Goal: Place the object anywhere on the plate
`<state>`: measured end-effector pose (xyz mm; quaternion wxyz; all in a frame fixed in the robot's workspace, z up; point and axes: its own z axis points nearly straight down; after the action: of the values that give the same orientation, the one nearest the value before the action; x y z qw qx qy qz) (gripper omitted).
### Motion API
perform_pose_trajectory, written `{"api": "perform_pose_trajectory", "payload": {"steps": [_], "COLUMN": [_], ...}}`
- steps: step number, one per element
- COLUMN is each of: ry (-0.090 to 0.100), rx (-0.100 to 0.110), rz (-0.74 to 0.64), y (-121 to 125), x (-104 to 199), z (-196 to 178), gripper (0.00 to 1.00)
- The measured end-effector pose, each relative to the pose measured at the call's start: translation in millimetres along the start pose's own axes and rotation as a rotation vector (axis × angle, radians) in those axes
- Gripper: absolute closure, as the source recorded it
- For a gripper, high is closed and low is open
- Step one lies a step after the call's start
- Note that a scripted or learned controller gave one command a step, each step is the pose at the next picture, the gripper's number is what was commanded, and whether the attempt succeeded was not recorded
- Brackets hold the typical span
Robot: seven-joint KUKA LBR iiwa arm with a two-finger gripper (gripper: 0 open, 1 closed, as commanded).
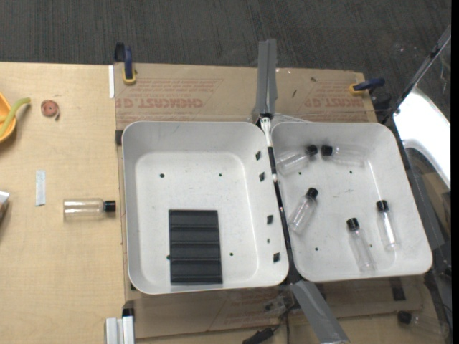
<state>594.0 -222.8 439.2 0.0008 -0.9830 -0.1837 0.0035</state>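
A black ridged plate [193, 247] lies flat in the front half of the left bin [131, 192]. Several clear vials with black caps lie scattered in the right bin [410, 192]. Two are near its back wall [292, 162] [343, 156], one lies tilted at the left middle [303, 210], and two lie toward the front right [361, 248] [387, 229]. None of them touches the plate.
Another clear vial [86, 207] lies on the wooden bench left of the bins. A yellow object [6, 119], a small red disc [49, 107] and a white strip [40, 188] sit farther left. Clamps [126, 64] [366, 86] hold the cardboard behind the bins.
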Motion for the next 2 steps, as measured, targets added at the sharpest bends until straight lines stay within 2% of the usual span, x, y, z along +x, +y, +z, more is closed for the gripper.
{"api": "perform_pose_trajectory", "payload": {"steps": [1, 2], "ry": [0.003, 0.001], "rx": [-0.002, -0.001], "rz": [0.171, 0.169], "y": [-71, -4], "x": [73, -12], "z": [4, -1], "gripper": [0.0, 0.0]}}
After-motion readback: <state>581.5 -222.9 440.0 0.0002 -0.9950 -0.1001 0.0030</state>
